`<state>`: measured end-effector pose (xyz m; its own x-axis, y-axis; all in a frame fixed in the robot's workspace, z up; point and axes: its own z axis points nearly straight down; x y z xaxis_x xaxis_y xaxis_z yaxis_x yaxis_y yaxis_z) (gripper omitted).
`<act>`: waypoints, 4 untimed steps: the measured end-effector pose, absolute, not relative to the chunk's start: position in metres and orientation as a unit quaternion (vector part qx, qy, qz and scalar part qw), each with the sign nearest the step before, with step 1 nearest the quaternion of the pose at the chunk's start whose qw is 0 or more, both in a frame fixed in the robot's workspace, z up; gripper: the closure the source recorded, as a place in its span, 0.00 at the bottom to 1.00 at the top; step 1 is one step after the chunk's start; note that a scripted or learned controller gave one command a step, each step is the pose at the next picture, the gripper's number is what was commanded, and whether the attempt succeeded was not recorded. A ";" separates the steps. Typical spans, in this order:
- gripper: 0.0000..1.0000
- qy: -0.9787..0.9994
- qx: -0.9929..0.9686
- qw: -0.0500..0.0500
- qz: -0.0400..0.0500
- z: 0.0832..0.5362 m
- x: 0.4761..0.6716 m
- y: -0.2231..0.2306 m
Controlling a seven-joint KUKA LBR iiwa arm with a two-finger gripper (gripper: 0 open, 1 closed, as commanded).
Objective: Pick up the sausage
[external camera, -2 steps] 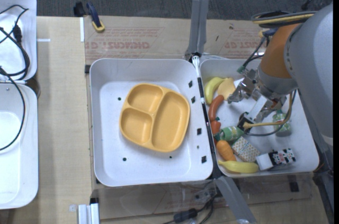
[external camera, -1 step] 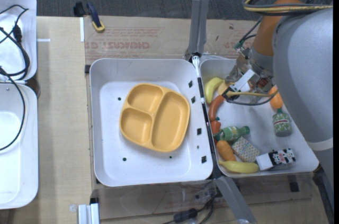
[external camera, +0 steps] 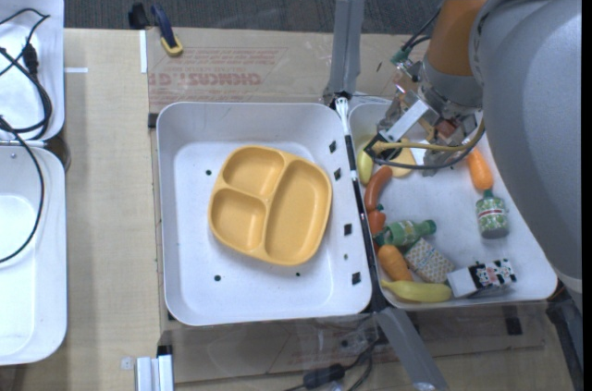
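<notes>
While the sausage (external camera: pixel 376 186) lies against the bin (external camera: pixel 518 237) wall just below and left of the tool (external camera: pixel 404 128), nothing is seen gripped, the tool's opening cannot be told, and descent, grasp and lift are judged left.

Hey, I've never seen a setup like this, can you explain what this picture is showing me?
One camera looks down at a slant on a bench with two shallow white bins. The big grey and orange shape at right is a robot arm; its tool hangs over the right bin. I can't tell whether it holds anything. The left bin holds a yellow divided plate. The right bin holds toy food: a reddish sausage, a banana, carrots and a small green bottle.
</notes>
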<state>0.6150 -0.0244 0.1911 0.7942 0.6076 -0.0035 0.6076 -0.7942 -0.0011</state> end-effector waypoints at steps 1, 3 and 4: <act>0.00 0.311 0.951 0.000 -0.003 0.191 0.586 -0.020; 0.00 0.269 0.963 0.000 -0.003 0.190 0.602 -0.039; 0.00 0.219 0.976 0.000 -0.003 0.120 0.616 -0.094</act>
